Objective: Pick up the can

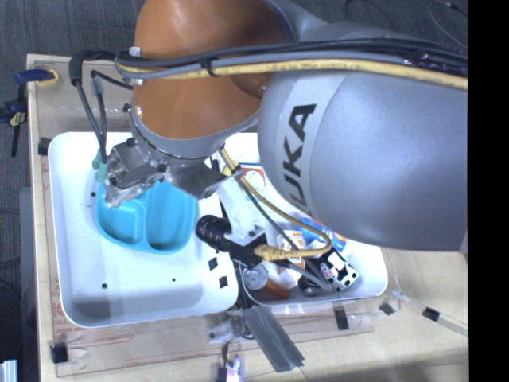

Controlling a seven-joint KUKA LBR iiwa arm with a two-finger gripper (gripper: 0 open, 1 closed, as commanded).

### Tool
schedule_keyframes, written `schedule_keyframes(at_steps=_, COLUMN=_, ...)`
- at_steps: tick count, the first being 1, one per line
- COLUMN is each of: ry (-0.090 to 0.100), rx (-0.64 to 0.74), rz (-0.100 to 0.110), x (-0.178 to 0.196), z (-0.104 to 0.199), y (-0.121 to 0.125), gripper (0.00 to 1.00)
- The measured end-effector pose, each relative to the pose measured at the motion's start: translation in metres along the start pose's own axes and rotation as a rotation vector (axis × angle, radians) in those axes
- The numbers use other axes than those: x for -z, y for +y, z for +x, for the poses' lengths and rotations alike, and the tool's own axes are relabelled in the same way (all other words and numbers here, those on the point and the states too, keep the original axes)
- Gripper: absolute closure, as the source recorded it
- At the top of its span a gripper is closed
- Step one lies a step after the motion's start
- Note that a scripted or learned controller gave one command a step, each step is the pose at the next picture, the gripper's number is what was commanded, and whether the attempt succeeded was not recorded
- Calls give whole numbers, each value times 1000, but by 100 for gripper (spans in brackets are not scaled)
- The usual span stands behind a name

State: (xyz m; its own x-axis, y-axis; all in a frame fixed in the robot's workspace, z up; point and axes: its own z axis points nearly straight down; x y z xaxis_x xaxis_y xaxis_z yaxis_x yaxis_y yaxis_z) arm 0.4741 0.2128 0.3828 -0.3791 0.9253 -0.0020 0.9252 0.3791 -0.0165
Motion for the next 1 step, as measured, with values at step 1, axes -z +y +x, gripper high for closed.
schedule_keyframes(at_steps=1, ry=0, rx=0, rz=0, x=0, z=0, y=0, gripper=0)
